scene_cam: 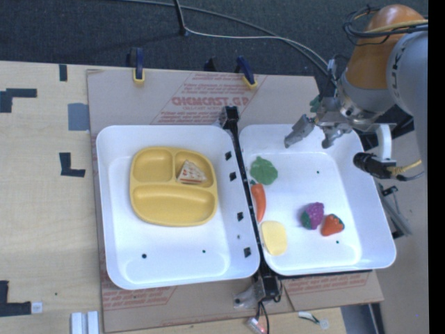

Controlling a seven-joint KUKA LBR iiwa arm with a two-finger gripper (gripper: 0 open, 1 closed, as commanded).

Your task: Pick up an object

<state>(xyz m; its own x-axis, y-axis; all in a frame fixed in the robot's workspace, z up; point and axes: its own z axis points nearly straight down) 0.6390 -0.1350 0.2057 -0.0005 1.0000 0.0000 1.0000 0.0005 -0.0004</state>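
Note:
My gripper [314, 137] hangs above the back edge of the right bin [361, 252], fingers spread open with nothing between them. Below it in that bin lie a green leafy piece [263, 170], an orange carrot [259, 200], a pale yellow piece [274, 237], a purple grape bunch [312, 215] and a red strawberry [332, 225]. The green piece is the closest, to the gripper's lower left. In the left bin [118, 249] a yellow divided plate [170, 204] holds a sandwich wedge [192, 172] in its upper right compartment.
A black divider [240, 186] runs between the two bins. Blue and yellow clamps [245, 74] hold the cardboard sheet at the back. Cables [208, 30] trail over the dark floor behind the bench. The arm [389, 61] fills the upper right.

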